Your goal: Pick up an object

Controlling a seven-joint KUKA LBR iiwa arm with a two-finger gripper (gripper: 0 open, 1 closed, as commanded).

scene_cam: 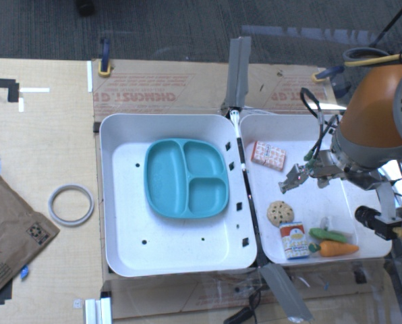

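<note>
Bins of shallow white plastic are set side by side on the bench. In the left bin (120, 201) a teal plastic plate with three compartments (187, 178) is laid near the middle. The right bin (275, 123) is reached into from its right edge by the grey arm with the orange band (376, 110), and the two-finger gripper (293, 179) is seen above the bin floor near its centre; whether it is open or closed cannot be told, and nothing is seen held in it.

A small white carton with a red pattern (268, 154) is placed toward the far left corner of that bin. A round speckled cookie (280, 212) is found near the left wall, just below the gripper. Along the near edge are lined a red-and-white drink carton (294, 240), a green pea pod (328, 234) and an orange carrot (338, 248), the pod lying just beside the carrot.
</note>
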